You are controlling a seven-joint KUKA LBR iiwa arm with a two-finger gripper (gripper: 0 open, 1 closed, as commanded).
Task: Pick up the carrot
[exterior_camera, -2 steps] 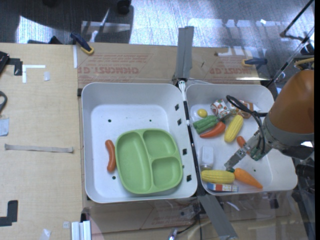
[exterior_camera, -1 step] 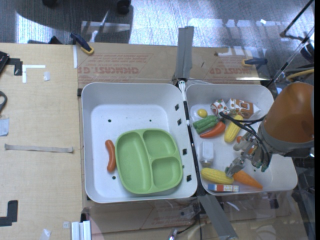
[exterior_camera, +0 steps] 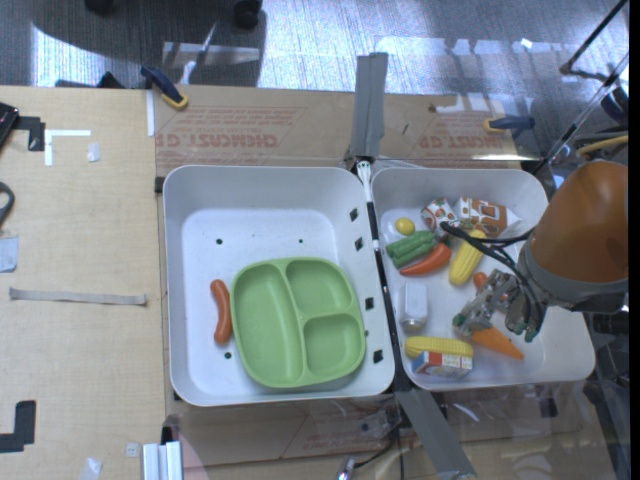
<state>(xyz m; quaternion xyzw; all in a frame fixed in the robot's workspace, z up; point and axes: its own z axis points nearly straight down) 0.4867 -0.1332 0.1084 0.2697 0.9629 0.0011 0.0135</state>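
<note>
The carrot is a small orange piece lying near the front right of the right bin, its tip pointing right. My gripper hangs directly over the carrot's left end, very close to it, at the end of the grey arm with the orange band. Greenish bits at the gripper's tip partly hide where the carrot begins. No object shows lifted clear of the bin floor.
The right bin also holds a corn cob, a red chili, a green vegetable, a lemon, small boxes, a white container and a yellow item. A green divided plate and a sausage lie in the left bin.
</note>
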